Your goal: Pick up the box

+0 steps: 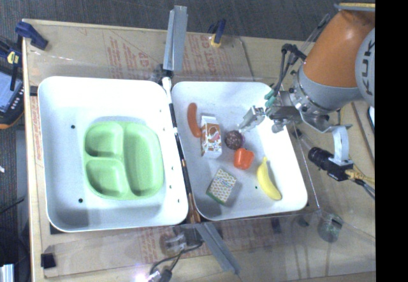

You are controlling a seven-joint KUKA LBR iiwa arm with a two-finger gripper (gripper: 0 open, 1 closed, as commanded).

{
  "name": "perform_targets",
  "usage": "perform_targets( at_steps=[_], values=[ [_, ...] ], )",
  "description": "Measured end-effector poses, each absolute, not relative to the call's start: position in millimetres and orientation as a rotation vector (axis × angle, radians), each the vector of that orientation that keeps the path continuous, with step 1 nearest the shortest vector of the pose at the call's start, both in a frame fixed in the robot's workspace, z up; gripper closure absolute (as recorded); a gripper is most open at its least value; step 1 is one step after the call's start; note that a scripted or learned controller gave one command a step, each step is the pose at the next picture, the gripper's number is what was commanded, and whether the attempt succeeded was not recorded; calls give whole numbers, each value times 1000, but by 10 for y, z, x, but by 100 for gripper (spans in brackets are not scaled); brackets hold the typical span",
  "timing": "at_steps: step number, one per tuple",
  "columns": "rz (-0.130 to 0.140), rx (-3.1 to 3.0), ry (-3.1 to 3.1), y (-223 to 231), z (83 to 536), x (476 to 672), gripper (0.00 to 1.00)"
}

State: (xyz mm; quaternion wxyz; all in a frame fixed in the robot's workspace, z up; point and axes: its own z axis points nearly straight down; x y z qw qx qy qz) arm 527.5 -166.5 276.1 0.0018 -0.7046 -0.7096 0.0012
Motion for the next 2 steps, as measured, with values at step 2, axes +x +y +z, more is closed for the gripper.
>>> perform_targets(
  at_steps=[2],
  values=[
    [-7, -2019, -2415, -1376, 952, 4798, 0]
  ],
)
